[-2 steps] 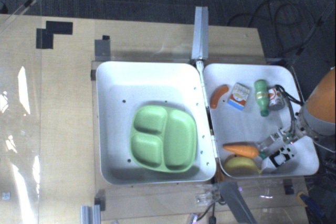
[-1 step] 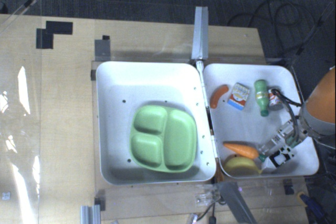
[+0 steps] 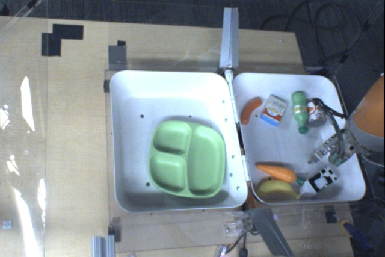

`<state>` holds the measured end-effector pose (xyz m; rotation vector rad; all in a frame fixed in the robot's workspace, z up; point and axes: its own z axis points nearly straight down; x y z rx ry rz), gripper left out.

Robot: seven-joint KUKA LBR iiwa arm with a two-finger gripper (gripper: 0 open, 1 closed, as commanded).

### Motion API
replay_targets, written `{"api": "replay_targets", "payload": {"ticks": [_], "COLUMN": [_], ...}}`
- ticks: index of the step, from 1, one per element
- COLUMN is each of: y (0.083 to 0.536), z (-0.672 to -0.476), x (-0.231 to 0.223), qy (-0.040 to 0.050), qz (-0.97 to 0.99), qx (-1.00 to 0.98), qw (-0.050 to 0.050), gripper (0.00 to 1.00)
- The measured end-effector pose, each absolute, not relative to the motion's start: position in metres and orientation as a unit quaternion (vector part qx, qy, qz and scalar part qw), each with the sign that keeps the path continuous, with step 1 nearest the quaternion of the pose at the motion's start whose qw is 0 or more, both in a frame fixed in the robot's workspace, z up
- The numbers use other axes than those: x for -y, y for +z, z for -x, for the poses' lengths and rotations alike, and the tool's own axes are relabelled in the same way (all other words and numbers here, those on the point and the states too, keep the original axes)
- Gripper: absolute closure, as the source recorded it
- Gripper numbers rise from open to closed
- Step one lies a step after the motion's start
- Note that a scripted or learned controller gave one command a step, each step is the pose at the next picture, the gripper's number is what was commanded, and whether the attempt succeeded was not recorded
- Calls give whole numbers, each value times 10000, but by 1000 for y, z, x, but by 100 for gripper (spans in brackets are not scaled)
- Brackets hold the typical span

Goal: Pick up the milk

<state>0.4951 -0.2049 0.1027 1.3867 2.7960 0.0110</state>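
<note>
Milk, a small white, red and blue carton (image 3: 274, 110), lies in the upper middle of the right white bin (image 3: 283, 78), between an orange sausage (image 3: 250, 110) and a green plastic bottle (image 3: 299, 111). The two-finger gripper (image 3: 328, 152) hangs lower right, well apart from the carton, its grip state impossible to tell; bare floor lies between them.

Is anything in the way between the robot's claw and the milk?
Yes. The green bottle and a small can lie between the gripper at the right bin's edge and the milk.
</note>
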Motion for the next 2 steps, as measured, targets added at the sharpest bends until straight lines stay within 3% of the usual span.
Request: {"api": "replay_targets", "payload": {"ticks": [1,2], "y": [103,91], "z": [-495,-492], "x": [205,206], "qy": [36,12], "qz": [-4444,-4125], "qx": [-8958,-9109], "qw": [102,74], "gripper": [0,0]}}
